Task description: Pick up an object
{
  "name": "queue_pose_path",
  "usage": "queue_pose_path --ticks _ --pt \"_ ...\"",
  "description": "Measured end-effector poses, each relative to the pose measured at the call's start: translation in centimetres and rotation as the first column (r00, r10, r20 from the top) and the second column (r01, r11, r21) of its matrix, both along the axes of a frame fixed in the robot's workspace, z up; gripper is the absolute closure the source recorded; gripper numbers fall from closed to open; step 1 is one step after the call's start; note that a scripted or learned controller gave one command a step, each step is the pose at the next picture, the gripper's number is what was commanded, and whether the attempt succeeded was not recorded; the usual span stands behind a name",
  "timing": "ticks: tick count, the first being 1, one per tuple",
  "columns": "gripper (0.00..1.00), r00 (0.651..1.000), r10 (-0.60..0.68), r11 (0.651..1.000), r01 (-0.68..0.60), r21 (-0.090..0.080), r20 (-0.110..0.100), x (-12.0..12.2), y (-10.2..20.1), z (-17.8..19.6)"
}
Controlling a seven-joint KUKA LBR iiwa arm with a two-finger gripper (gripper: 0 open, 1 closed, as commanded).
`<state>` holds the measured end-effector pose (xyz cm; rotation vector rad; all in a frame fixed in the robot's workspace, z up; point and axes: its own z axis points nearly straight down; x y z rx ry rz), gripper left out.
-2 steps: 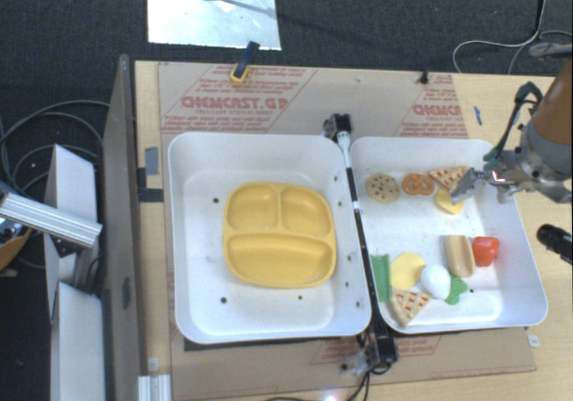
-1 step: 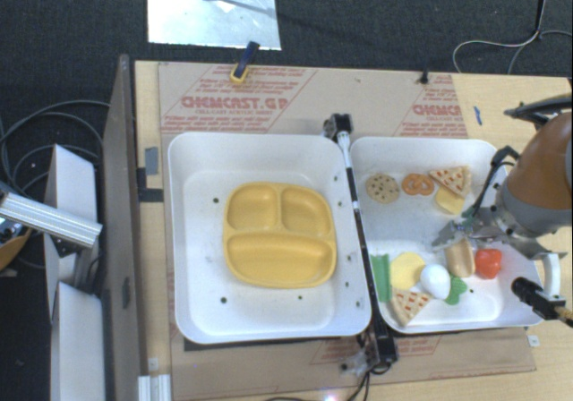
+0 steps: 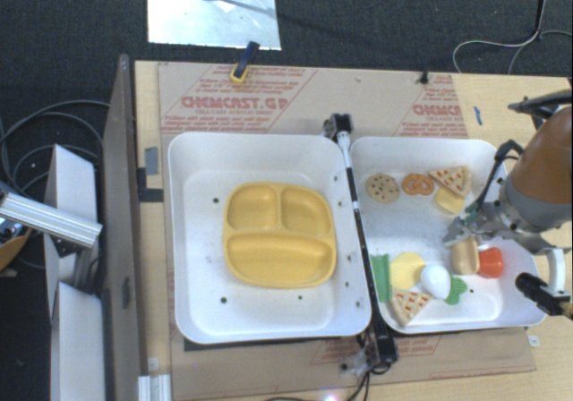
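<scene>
The right bin [image 3: 515, 317] holds toy food. A cookie [image 3: 382, 187], a pretzel [image 3: 417, 183], a pizza slice [image 3: 451, 179] and a yellow cheese piece [image 3: 449, 201] lie along its far side. Near the front are a yellow piece [image 3: 407, 269], a white egg [image 3: 436, 281], a green strip [image 3: 380, 276] and a sandwich wedge [image 3: 409, 305]. The gripper [image 3: 479, 243] hangs low at the bin's right side, just above a tan bread roll [image 3: 464, 257] and a red tomato [image 3: 490, 262]. The arm hides part of that area.
The left bin [image 3: 192, 238] holds a yellow divided plate [image 3: 278, 234]. A black rod [image 3: 351, 189] lies along the wall between the bins. Cardboard [image 3: 269, 99] lies under both bins, and cables run on the floor at the left.
</scene>
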<state>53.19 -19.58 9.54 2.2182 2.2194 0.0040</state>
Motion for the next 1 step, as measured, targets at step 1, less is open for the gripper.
queue_pose_path --ticks 1 --pt "1.00 1.000 0.009 1.000 -0.009 0.002 -0.002 2.25 7.75 -1.15"
